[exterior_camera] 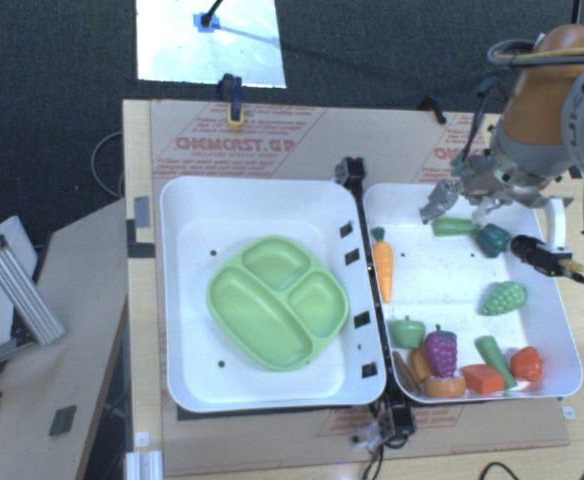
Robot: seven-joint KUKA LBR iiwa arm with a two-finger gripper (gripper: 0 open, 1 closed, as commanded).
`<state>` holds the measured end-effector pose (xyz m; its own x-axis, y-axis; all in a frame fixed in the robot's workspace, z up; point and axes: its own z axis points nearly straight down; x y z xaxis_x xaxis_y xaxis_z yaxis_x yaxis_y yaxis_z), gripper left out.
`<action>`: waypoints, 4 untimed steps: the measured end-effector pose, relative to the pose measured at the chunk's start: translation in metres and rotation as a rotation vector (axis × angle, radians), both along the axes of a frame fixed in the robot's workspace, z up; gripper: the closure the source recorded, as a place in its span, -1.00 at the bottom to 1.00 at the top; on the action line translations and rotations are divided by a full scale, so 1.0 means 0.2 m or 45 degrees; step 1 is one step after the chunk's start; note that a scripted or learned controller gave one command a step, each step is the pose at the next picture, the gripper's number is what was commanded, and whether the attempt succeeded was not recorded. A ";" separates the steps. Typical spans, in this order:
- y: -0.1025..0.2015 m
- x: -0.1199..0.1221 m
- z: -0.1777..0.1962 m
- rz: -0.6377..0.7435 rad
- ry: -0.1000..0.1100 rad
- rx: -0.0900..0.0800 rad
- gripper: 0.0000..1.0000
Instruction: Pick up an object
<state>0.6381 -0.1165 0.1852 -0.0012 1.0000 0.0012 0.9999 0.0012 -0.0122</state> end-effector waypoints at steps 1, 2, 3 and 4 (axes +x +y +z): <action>0.00 0.01 0.04 0.003 -0.017 -0.002 -1.00; -0.01 -0.02 -0.18 0.000 -0.017 -0.002 -1.00; 0.01 -0.07 -0.46 0.000 -0.013 -0.001 -1.00; 0.01 -0.06 -0.50 0.000 -0.018 -0.002 -1.00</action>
